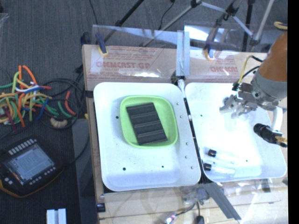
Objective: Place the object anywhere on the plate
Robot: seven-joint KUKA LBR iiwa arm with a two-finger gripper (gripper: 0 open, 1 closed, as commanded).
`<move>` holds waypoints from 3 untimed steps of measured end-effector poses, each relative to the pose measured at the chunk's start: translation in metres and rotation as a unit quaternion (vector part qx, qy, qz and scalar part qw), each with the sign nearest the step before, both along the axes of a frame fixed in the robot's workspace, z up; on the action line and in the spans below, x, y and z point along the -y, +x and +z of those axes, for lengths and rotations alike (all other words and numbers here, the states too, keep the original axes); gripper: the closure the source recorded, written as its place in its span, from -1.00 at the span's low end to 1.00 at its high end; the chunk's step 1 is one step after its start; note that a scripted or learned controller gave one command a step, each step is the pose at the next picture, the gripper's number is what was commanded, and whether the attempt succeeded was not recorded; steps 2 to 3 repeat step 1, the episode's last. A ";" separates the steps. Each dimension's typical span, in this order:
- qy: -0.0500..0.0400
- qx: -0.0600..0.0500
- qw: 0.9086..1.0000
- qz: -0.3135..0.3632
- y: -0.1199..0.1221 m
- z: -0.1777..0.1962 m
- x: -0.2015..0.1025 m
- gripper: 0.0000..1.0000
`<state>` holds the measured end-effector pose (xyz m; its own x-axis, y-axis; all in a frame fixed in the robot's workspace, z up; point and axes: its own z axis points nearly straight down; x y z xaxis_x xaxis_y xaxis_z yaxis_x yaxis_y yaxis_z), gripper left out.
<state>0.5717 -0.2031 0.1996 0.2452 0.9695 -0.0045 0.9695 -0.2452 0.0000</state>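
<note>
A green plate (125, 107) lies in the middle of the left bin (140, 174). A dark grey ridged block (146, 123) rests flat on the plate, slightly turned. My gripper (235, 107) hangs over the upper part of the right bin (264, 164), well to the right of the plate and apart from the block. It points left and downward, and I see nothing held in it.
Clear plastic pieces with black caps (218, 161) lie at the right bin's front left. A black cylinder (266, 133) sticks out below the wrist. Left of the bench sit a bundle of coloured cables (23, 97) and a pendant (28, 164).
</note>
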 end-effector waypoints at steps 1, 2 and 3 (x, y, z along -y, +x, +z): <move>0.000 0.000 1.000 0.000 0.000 0.000 0.000 -1.00; 0.000 0.000 1.000 0.000 0.000 0.000 0.000 -1.00; 0.000 0.000 1.000 0.000 0.000 0.000 0.000 -1.00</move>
